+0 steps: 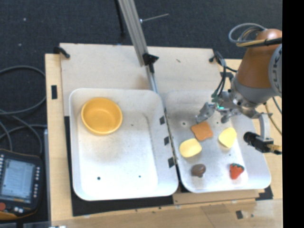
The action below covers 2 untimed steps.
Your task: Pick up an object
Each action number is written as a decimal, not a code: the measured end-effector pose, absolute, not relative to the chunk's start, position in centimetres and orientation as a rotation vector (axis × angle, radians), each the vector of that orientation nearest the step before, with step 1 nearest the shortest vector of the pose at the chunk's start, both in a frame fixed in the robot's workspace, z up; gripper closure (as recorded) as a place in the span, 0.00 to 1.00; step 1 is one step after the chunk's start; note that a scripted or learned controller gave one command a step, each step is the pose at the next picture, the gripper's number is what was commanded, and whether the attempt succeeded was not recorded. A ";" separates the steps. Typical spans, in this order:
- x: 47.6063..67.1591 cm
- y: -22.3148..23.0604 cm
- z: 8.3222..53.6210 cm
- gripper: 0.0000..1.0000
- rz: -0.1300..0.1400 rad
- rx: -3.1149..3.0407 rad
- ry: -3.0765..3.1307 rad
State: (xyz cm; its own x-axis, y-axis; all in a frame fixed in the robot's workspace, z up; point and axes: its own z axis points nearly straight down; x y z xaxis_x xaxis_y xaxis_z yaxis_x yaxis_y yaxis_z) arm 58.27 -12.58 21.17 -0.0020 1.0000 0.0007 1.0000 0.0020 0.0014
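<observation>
Bowl (101, 116) in left bin (118, 184); five food pieces in right bin (256, 175); fingers' (214, 109) state unclear.

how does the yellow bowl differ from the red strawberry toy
The yellow bowl sits in the left bin, near its far left corner; the red strawberry toy lies in the right bin, near its front right corner. The bowl is far larger, round and hollow; the strawberry is small and solid. The bowl is alone in its bin; the strawberry shares its bin with several other small pieces. Both rest untouched on a bin floor.
</observation>
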 end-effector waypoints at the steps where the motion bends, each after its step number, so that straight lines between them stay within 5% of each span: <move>1: 57.8 -11.8 15.6 0.00 -0.006 2.225 2.222; 2: 57.7 -11.9 10.4 0.00 -0.006 2.223 2.222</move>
